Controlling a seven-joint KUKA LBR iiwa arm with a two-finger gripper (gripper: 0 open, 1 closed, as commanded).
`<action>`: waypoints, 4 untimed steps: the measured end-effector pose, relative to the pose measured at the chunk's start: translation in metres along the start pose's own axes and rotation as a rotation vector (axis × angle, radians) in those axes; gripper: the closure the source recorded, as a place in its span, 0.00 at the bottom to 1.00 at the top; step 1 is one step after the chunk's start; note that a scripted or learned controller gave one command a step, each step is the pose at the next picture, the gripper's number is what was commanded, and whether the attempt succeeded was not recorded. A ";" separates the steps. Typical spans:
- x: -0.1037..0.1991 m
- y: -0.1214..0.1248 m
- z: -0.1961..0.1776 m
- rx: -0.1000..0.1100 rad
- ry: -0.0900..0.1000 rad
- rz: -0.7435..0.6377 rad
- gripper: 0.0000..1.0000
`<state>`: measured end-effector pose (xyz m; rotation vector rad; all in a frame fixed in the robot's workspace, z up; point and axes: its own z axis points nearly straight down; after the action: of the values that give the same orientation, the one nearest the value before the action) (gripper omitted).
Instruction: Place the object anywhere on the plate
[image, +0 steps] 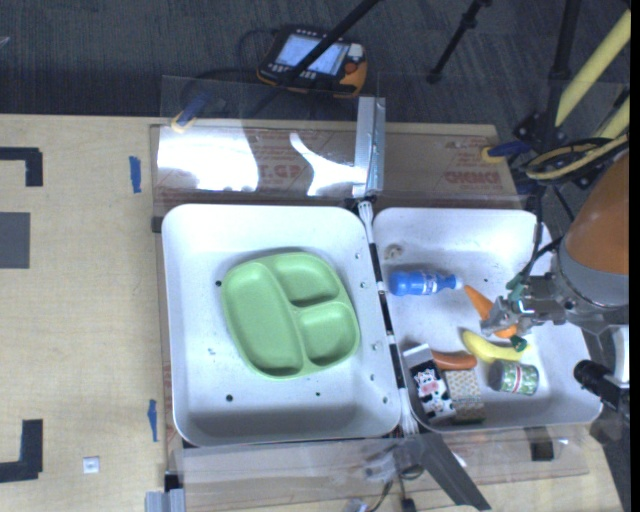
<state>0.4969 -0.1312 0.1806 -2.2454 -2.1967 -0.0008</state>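
Note:
A green plate with three compartments lies in the left bin. In the right bin lie a blue bottle, an orange carrot, a yellow banana, a red sausage, a green can and a black-and-white carton. My gripper hangs low over the right side of that bin, just above the banana and beside the carrot. An orange piece shows at its tips, and I cannot make out whether it is held.
A divider wall runs between the two bins. A woven brown item sits near the carton. A clear panel and a metal post stand behind the bins. Cables and a handheld pendant lie beyond the bench.

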 end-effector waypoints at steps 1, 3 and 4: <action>0.067 0.030 -0.004 -0.002 -0.002 -0.232 1.00; 0.137 0.076 -0.004 -0.001 -0.001 -0.247 0.00; 0.137 0.077 -0.014 -0.004 -0.002 -0.249 1.00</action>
<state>0.5770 0.0045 0.1945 -1.9582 -2.4621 -0.0027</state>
